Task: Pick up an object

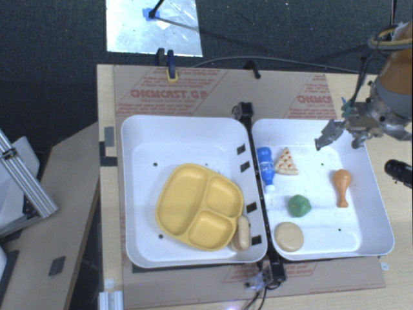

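The gripper is hanging over the upper right part of the right bin, reaching in from the right. Its two dark fingers are standing spread apart, one pointing toward the left at about and the other lying further right, and nothing is sitting between them. The grey arm is rising behind it, with the orange band showing near the top right.

In the right bin, a toy chicken drumstick is lying below the gripper, apart from it, with its bone end pointing down. A toy pizza slice is lying to the left of the gripper, near the bin's left wall. Just beside the slice, a blue bottle with a white cap is lying along the divide between the bins. A green round object is sitting near the middle of the bin, and a tan round biscuit-like piece is resting below it, near the front left corner.

In the left bin, a yellow divided plate is taking up the lower middle. A small beige bread-like piece is leaning against the plate's right lower edge.

Both bins are sitting on a cardboard sheet laid over the desk.
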You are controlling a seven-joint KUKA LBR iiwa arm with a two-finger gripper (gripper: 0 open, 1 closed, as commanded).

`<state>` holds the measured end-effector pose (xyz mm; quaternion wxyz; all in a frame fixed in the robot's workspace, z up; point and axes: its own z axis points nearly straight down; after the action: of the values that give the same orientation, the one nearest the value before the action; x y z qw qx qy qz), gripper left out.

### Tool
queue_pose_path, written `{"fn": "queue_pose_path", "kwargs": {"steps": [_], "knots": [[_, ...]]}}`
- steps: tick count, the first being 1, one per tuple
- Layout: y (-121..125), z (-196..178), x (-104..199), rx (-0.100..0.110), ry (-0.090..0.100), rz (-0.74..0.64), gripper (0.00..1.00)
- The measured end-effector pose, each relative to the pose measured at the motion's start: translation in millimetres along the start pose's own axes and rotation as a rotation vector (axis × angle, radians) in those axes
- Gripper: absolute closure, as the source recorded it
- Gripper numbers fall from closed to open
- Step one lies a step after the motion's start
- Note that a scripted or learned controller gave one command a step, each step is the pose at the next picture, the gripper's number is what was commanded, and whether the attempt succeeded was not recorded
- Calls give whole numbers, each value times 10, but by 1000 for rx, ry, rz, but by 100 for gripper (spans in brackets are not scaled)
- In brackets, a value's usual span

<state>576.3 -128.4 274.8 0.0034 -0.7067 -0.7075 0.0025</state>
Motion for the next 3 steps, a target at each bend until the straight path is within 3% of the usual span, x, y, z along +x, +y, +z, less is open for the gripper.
{"fn": "queue_pose_path", "kwargs": {"steps": [1,3], "knots": [[18,-53,2,-10,-2,-2,0],[-64,935,133,-7,-1,0,0]]}}
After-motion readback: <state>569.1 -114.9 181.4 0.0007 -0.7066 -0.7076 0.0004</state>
